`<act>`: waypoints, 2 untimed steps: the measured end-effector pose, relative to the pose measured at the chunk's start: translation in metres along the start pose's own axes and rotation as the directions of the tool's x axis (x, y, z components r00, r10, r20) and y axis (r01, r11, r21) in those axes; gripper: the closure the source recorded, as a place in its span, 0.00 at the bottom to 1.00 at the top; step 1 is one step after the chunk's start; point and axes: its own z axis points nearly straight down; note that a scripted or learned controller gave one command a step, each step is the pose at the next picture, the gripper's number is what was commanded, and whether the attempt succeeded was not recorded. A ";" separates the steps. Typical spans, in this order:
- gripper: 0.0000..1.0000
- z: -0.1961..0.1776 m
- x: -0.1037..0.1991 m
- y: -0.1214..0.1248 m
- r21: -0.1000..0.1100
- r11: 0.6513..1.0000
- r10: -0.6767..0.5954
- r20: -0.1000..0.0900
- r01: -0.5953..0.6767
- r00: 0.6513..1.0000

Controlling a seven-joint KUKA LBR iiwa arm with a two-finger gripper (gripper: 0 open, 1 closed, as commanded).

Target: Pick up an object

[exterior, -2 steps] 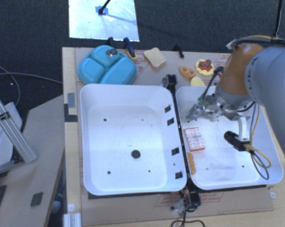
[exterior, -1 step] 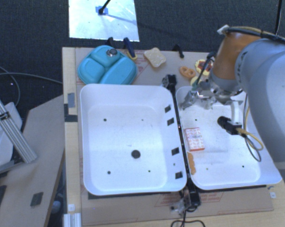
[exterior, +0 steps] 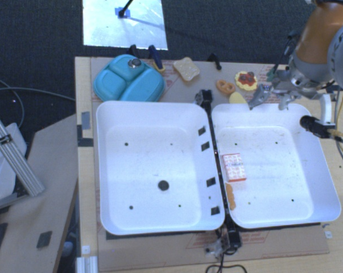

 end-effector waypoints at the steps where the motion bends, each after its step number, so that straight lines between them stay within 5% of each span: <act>1: 0.00 0.065 -0.065 -0.056 0.020 1.000 0.005 -0.003 -0.005 1.000; 2: 0.00 0.119 -0.082 -0.187 0.008 1.000 0.005 -0.003 -0.005 1.000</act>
